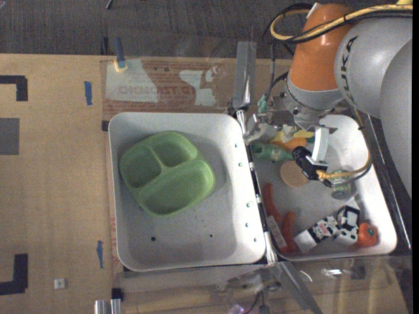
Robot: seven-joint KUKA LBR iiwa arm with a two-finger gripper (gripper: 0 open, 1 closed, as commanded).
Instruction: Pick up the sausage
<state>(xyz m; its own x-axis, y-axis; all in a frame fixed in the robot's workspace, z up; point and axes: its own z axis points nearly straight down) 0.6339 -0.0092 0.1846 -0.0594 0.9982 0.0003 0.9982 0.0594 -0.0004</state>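
The sausage (270, 201) is a thin red-brown link lying along the left wall of the right bin (376, 195). A second, shorter reddish piece (288, 231) lies just below it near the bin's front left corner. My gripper (273, 133) hangs under the orange-banded wrist at the back left of the right bin, over a green bottle (268, 153) and a yellow item (296, 137). It stands well behind the sausage and apart from it. The wrist and cables hide most of the gripper.
The right bin also holds a tan disc (293, 174), a cow-patterned carton (325, 230) and a red-orange fruit (366, 235). A green divided plate (167, 173) lies in the left bin (196, 241). The arm covers the right bin's back right.
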